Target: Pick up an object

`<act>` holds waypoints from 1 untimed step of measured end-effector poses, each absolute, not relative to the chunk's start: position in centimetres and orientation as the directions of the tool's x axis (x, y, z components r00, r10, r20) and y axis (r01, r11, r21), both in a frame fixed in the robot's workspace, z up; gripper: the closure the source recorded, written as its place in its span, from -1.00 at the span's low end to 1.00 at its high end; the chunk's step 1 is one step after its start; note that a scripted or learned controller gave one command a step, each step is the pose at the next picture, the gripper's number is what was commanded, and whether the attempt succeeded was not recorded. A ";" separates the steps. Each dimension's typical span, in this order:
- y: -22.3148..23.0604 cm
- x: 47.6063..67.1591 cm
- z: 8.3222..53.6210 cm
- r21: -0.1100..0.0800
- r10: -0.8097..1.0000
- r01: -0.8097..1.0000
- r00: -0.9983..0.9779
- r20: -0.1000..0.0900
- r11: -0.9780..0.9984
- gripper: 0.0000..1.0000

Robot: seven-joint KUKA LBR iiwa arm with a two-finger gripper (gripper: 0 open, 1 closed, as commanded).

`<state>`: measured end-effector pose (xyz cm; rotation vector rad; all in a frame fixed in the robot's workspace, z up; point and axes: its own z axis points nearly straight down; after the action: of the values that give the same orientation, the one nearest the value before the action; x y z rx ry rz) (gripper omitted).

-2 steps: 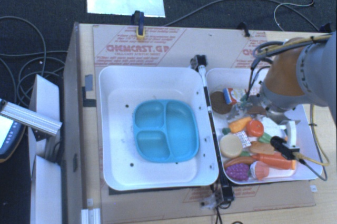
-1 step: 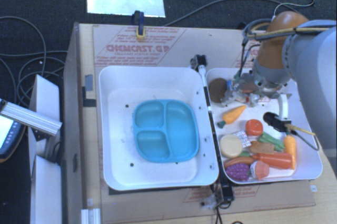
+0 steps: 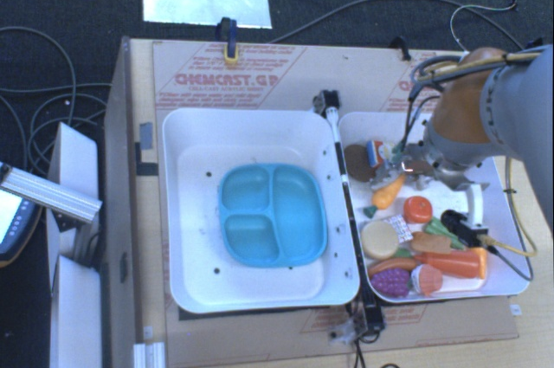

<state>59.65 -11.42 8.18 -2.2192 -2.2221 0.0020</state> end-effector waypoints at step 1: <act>-9.0 58.1 8.2 -0.002 1.000 1.000 -0.003 0.001 0.003 -1.00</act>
<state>58.13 -9.00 8.18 -2.2165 -2.2232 0.0016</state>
